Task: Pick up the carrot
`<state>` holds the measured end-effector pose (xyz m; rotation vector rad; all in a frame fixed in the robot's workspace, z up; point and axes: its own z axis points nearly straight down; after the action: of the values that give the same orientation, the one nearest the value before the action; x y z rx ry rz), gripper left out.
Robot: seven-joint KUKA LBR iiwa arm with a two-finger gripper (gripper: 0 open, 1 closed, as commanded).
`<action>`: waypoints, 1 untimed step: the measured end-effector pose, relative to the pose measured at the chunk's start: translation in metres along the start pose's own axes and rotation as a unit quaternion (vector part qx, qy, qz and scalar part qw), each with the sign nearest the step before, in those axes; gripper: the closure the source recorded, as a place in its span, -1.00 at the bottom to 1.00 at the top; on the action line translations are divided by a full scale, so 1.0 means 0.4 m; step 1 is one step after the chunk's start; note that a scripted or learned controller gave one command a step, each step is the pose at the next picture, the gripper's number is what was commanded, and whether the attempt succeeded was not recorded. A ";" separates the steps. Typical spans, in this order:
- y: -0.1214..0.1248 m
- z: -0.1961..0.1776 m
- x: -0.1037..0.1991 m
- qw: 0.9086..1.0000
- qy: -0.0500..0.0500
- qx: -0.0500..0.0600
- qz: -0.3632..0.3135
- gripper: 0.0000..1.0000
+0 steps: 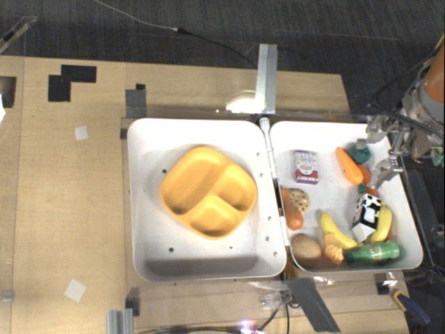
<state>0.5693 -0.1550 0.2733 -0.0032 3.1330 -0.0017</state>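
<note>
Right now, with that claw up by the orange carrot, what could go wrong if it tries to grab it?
1. The carrot lies tilted by the bin's right wall, so the gripper may bump the wall as it comes down.
2. A black and white toy and a banana sit just below the carrot; a stray finger might nudge them.
3. The carrot is smooth and tapered, so it might slip out of a pinch.
</note>
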 end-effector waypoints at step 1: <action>-0.076 0.355 -0.043 1.000 0.006 -0.001 0.022 -1.00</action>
<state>0.5876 -0.1857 0.1315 0.0655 3.1438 0.0029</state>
